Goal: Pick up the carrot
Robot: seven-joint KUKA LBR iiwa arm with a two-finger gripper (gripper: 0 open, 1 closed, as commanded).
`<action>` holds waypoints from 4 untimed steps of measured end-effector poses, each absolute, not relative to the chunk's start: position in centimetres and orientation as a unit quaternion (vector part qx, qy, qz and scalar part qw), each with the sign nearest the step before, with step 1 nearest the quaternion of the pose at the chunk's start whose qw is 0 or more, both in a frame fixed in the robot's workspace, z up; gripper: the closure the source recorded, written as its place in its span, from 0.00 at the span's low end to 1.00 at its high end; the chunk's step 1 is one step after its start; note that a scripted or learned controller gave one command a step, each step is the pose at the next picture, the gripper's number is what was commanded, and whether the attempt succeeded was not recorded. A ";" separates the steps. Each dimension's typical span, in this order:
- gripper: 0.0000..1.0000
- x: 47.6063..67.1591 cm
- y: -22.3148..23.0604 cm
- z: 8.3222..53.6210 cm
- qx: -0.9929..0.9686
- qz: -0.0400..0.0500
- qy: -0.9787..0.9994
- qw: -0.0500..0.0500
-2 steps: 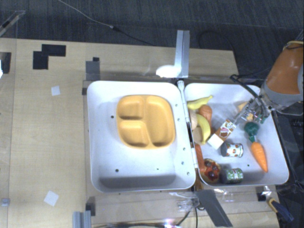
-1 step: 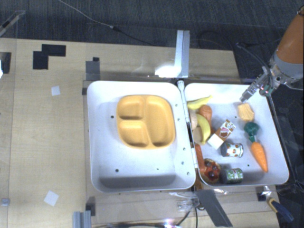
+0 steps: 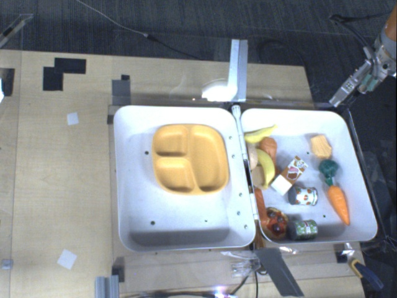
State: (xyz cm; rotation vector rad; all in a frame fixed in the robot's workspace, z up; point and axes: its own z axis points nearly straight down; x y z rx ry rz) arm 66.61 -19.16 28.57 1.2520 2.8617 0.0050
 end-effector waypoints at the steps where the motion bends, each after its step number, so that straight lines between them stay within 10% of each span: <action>1: 1.00 61.0 -19.6 15.5 0.245 0.000 0.969 0.001; 2: 1.00 64.9 -20.5 8.9 0.308 0.001 0.951 0.007; 4: 1.00 65.6 -20.5 29.6 0.423 0.001 0.906 0.010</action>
